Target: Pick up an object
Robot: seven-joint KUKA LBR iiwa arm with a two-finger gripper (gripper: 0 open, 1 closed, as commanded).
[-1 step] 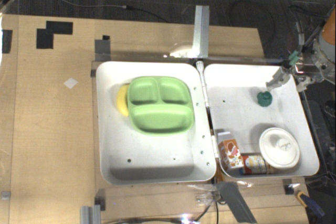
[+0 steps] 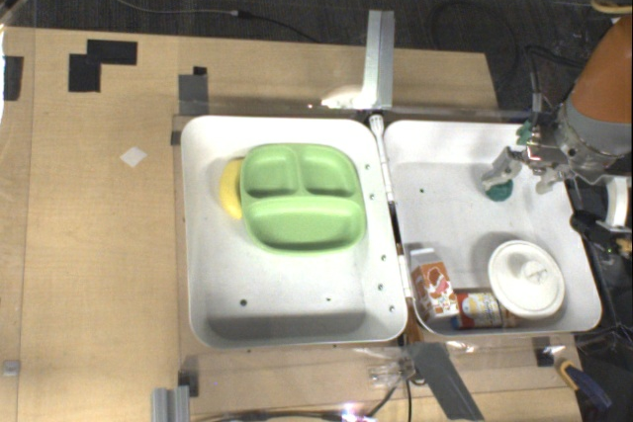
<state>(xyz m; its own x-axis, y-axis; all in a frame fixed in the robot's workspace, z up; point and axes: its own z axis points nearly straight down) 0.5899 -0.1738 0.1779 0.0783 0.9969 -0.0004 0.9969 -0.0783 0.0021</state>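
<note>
My gripper [image 2: 521, 177] hangs over the back of the right bin [image 2: 445, 163], reaching in from the right below the orange band [image 2: 605, 84]. Its two fingers stand apart, open, with only the bin floor showing between them. A small teal object [image 2: 501, 192] lies on the floor just under and in front of the left finger [image 2: 496, 174], partly hidden by it. A white round bowl [image 2: 526, 277] sits in the front right of this bin. A red carton [image 2: 433, 289] and a small can lying on its side [image 2: 482, 309] rest along the front wall.
The left bin [image 2: 213, 242] holds a green divided plate [image 2: 301, 196] with a yellow object [image 2: 229, 190] poking out from under its left edge. A metal post [image 2: 380, 59] rises behind the wall between the bins. Cables run at the far right.
</note>
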